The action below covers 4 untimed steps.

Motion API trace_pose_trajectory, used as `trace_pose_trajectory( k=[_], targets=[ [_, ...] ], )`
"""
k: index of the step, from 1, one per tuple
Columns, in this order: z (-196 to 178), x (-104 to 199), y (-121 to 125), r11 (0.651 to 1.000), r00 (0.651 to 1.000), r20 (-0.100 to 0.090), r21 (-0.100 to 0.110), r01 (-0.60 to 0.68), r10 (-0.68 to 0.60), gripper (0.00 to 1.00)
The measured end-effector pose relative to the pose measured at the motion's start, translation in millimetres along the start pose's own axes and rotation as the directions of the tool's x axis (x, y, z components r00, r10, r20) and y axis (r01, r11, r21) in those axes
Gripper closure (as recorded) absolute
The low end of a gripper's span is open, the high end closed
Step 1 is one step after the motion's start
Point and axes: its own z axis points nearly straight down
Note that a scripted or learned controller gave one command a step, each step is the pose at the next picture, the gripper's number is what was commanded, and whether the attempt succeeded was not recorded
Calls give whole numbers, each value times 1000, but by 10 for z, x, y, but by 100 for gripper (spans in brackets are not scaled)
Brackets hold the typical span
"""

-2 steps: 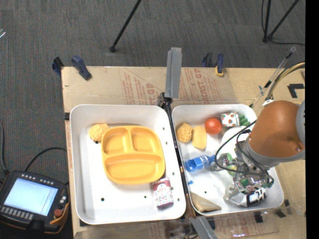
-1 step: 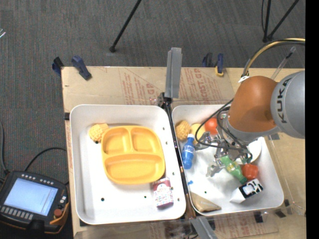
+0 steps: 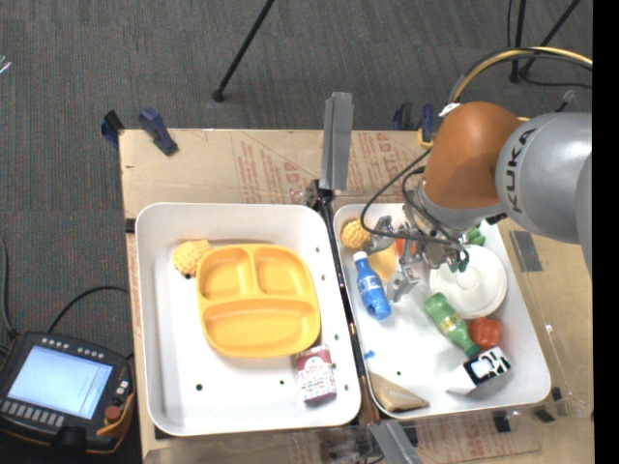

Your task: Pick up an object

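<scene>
Your gripper [image 3: 406, 276] hangs low in the right bin [image 3: 527, 351], under the orange wrist, and you cannot tell from this view whether it is released or clenched; nothing shows held in it. Just beside it on the left lies the blue bottle [image 3: 371, 286], and the white bowl [image 3: 471, 283] sits just to its right. Near these you have a yellow waffle [image 3: 354, 232], a green bottle [image 3: 449, 319], a red piece [image 3: 486, 332], a black-and-white block [image 3: 486, 366] and a tan wedge [image 3: 398, 391]. In the left bin [image 3: 164, 307] rest a yellow tray [image 3: 257, 298], another waffle [image 3: 189, 254] and a small carton [image 3: 315, 375]. By my reading the pick is not yet done: the grasp and lift remain.
</scene>
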Motion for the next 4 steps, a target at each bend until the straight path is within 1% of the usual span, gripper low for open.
trace_pose_trajectory(
  k=[1, 2, 3, 4],
  targets=[
    [-14, 891, -629, 998, 998, 2, 2, 68, -68, 0],
    [-9, 651, -59, 990, 990, 4, -2, 140, -140, 0],
    [-14, 80, 31, 982, 982, 6, -1, 191, -191, 0],
    [-10, 313, 210, 943, 943, 3, -1, 332, -332, 0]
  ],
)
